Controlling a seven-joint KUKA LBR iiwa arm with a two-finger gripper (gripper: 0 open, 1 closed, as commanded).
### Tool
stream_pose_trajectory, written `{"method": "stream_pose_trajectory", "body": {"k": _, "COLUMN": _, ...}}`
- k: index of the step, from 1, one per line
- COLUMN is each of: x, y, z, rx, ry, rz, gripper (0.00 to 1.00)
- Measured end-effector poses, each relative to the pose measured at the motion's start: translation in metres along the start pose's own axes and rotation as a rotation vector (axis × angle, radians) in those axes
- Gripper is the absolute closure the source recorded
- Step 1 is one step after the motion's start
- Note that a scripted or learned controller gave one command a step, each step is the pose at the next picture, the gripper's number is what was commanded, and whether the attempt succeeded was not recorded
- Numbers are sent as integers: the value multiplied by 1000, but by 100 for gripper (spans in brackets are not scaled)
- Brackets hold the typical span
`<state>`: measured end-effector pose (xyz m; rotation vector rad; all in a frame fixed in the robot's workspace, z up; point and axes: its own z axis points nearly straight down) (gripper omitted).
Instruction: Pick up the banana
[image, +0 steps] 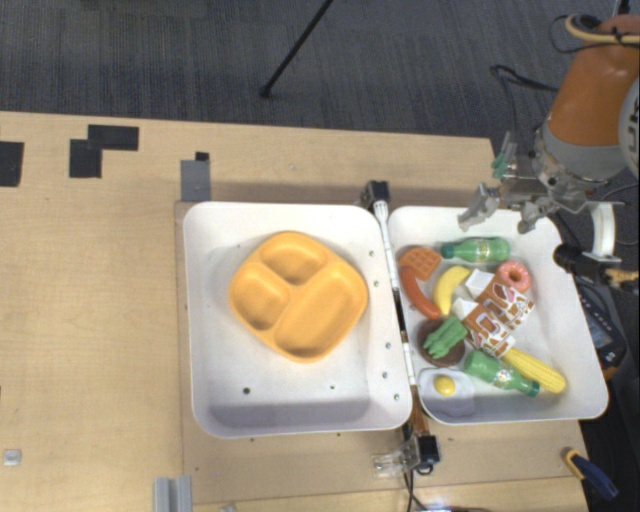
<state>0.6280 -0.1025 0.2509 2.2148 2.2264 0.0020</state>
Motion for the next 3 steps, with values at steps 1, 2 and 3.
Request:
{"method": "stream_pose_trajectory", "body": {"k": 1, "x": 14, "y": -11, "z": 156, "rx": -2, "ry": 0, "rz": 65, "gripper": 0}}
{"method": "stream_pose_trajectory", "body": {"k": 2, "x": 15, "y": -11, "z": 146, "rx": -2, "ry": 1, "rz": 63, "gripper": 100}}
{"method": "stream_pose_trajectory", "body": {"k": 3, "x": 42, "y": -53, "z": 65, "rx": -2, "ry": 0, "rz": 3, "gripper": 100}}
